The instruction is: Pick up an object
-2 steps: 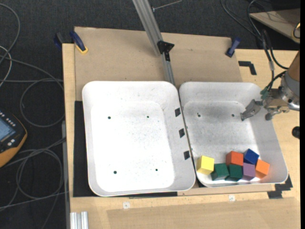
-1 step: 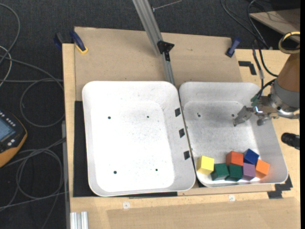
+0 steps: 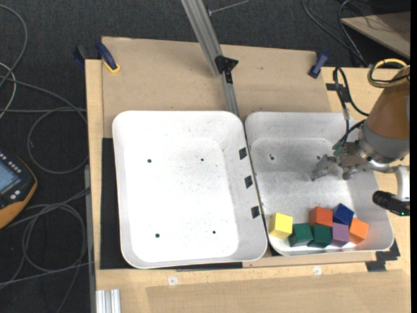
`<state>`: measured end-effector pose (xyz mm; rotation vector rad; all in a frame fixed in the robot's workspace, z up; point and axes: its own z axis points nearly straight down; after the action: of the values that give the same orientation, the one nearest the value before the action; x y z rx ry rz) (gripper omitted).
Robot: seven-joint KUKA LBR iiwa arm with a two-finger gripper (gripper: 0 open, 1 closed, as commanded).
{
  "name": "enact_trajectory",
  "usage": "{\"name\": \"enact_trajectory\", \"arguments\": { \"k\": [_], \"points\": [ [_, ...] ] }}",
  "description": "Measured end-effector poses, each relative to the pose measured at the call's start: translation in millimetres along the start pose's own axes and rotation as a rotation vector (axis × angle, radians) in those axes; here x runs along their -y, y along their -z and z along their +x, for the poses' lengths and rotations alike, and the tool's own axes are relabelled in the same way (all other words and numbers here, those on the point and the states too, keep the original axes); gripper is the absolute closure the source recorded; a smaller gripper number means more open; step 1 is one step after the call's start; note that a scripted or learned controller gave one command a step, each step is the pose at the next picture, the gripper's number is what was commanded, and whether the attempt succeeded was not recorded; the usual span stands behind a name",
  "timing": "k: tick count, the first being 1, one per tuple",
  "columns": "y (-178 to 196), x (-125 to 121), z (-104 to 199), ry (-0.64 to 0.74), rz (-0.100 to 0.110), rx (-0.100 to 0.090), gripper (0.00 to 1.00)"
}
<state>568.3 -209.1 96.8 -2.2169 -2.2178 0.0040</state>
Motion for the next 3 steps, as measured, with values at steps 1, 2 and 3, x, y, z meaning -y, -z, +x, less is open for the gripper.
{"name": "enact_trajectory", "arguments": {
  "k": [1,2,3],
  "points": [
    [14.4,-2.1,-0.6,0.0,-0.008,0.002,1.0],
    [77.4,-2.1,-7.3,0.0,-0.014,0.005,1.0],
    [122.4,-8.0,-7.9,0.001,-0.013,0.005,1.0]
  ]
}}
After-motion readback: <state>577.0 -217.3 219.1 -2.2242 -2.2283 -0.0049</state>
